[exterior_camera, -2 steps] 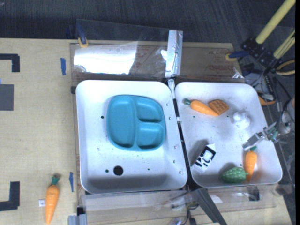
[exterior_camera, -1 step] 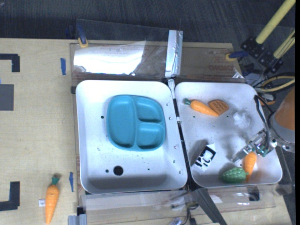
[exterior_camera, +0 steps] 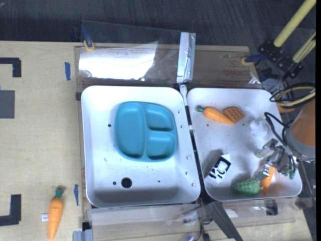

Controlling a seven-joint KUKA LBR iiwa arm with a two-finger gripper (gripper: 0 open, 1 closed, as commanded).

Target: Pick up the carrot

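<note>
In the right bin point(exterior_camera: 241, 98), a black-and-white label point(exterior_camera: 219, 167), unreadable.

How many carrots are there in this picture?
2 for sure: one carrot lies at the back of the right bin, beside a brown ridged piece; another carrot lies on the bench outside the bins. A small orange thing by the gripper may be a third.

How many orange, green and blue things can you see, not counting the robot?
Orange: 4: carrot, cracker-like piece, small piece by the gripper, second carrot on the bench
Green: 1: bumpy toy
Blue: 1: divided plate
Total: 6
</note>
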